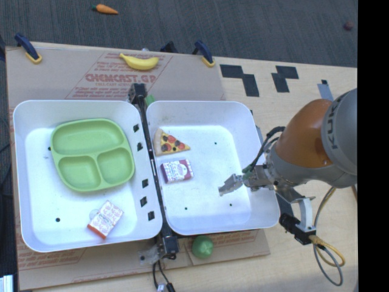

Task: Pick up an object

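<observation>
My gripper (229, 185) hangs over the right part of the right bin (243, 111), with nothing between its fingers. A pizza slice toy (168, 143) lies near that bin's upper left. Below it rests a small purple carton (177, 171), well to the left of the gripper. In the left bin (24, 120) sit a green divided plate (92, 154) and a red and white box (105, 218).
A yellow banana (140, 60) lies on the cardboard behind the bins. A green ball (202, 246) sits in front of the right bin. An orange carrot (106, 8) lies on the floor beyond the bench. Blue clamps (28, 47) hold the board.
</observation>
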`<state>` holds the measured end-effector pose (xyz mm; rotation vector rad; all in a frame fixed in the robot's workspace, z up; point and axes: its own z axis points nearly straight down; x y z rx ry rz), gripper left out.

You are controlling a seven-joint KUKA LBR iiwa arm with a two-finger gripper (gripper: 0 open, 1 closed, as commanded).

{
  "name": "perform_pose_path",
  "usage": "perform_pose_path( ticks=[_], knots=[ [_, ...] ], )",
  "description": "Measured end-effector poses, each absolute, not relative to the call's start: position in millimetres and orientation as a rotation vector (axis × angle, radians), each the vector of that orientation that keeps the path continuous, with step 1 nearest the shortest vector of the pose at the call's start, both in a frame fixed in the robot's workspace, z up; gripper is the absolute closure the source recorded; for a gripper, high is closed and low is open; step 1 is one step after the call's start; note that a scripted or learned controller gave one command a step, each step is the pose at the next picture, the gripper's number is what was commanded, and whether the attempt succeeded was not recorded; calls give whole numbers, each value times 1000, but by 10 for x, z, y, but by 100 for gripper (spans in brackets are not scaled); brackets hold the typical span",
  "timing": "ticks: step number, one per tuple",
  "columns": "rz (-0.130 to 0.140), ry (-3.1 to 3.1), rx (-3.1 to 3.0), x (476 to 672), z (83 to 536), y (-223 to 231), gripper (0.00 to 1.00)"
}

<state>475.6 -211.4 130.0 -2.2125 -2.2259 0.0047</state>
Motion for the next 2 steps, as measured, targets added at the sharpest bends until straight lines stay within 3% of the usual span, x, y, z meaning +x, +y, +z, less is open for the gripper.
perform_pose_path(
  ticks=[1, 2],
  knots=[
    [3, -2229, -2211, 5441, 915, -2105, 0],
    [5, -2232, -2207, 5444, 1019, -2106, 100]
  ],
)
